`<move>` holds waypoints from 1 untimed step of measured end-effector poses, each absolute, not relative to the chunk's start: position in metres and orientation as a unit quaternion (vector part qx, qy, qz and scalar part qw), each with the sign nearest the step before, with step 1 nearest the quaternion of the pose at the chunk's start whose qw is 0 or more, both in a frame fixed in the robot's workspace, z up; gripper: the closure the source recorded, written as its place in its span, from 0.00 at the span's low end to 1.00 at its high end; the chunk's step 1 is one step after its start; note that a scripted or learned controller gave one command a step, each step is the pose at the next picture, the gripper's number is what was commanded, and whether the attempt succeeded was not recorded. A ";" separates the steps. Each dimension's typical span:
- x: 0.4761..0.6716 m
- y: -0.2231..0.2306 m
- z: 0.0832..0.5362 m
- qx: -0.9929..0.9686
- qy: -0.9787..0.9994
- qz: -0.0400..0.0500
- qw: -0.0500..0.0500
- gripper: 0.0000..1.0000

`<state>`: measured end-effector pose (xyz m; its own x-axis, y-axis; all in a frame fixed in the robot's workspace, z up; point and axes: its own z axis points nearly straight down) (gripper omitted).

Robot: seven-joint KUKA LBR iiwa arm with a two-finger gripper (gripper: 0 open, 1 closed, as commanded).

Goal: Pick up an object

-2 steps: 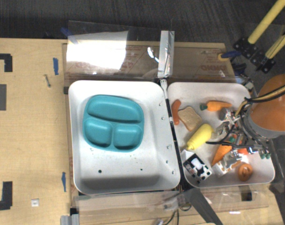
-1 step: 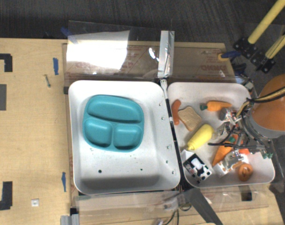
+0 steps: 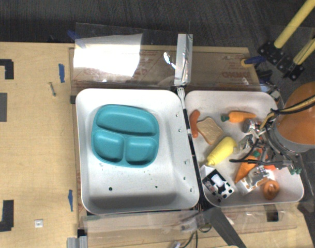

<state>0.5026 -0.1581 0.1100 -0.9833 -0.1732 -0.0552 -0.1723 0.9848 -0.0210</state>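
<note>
The right bin [image 3: 297, 192] holds several small items. They include a yellow bottle-shaped toy [image 3: 221, 150], a tan bread slice [image 3: 210, 130], a red sausage [image 3: 194, 124], a carrot [image 3: 240, 117], a black-and-white cube [image 3: 218, 184] and a small orange round piece [image 3: 271, 189]. My gripper [image 3: 256, 148] hangs low over the right half of this bin, just right of the yellow toy and above an orange wedge [image 3: 244, 170]. Wires and metal parts clutter the view around it. The orange band of the arm [image 3: 299, 120] sits behind it at the right edge.
The left bin [image 3: 95, 190] bears a teal divided plate [image 3: 125, 134] in its upper middle. A clear plastic sheet [image 3: 108, 58] lies behind the bins. Yellow poles [image 3: 302, 14] stand at the top right. A tan bench [image 3: 28, 154] stretches to the left.
</note>
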 end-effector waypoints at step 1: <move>0.605 -0.154 0.117 -0.036 0.999 0.000 0.005 0.00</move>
